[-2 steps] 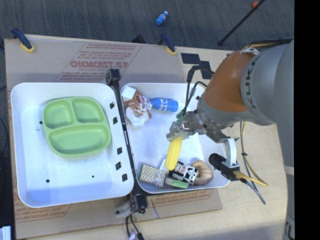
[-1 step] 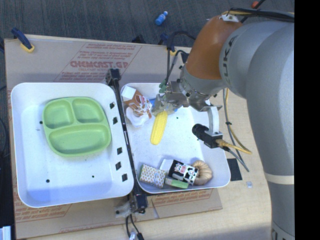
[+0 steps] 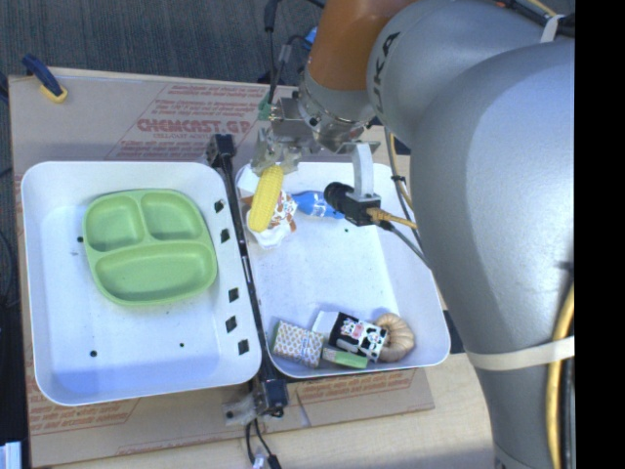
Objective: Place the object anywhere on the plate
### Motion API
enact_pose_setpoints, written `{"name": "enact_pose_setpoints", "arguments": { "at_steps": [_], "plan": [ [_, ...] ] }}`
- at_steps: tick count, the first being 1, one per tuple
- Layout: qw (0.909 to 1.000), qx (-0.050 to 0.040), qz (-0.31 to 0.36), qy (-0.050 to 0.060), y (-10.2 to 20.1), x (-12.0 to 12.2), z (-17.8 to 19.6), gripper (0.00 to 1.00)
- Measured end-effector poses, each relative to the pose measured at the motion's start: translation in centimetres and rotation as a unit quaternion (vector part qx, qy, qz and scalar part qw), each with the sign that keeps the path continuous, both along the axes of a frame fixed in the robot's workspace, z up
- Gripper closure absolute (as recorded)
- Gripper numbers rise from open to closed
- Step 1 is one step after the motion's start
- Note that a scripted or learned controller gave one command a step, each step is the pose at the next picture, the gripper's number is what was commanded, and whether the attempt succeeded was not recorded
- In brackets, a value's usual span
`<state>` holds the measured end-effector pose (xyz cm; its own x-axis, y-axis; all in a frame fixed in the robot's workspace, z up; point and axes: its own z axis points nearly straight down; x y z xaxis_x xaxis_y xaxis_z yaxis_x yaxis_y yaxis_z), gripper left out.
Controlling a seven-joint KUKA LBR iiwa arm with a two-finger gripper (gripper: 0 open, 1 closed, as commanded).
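A green three-compartment plate (image 3: 146, 267) lies in the left bin (image 3: 59, 360), with nothing on it. A yellow corn cob (image 3: 265, 199) hangs nearly upright over the near-left corner of the right bin (image 3: 332, 272), right by the divider between the bins. Its top end sits between the fingers of my gripper (image 3: 276, 161), which is shut on it. The grey arm with its orange band comes down from the upper right and hides the bin's far edge.
Under the cob lie a white and red wrapper (image 3: 283, 220) and a blue item (image 3: 314, 203). A patterned box (image 3: 297, 343), a black-and-white pack (image 3: 355, 338) and a brown ring (image 3: 396, 332) crowd the right bin's front edge. Black clips (image 3: 234, 296) line the divider.
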<state>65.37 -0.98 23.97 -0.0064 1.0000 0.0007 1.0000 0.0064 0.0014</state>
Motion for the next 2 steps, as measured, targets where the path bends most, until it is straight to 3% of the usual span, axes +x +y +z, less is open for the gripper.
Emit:
{"name": "enact_pose_setpoints", "arguments": {
  "at_steps": [1, 2],
  "plan": [
    [1.0000, -0.0006, 0.001, 0.003, 5.1, -7.3, -4.9, 1.00],
    [1.0000, -0.0005, -0.001, 0.002, -2.1, -8.7, -4.8, 1.00]
  ]
}}
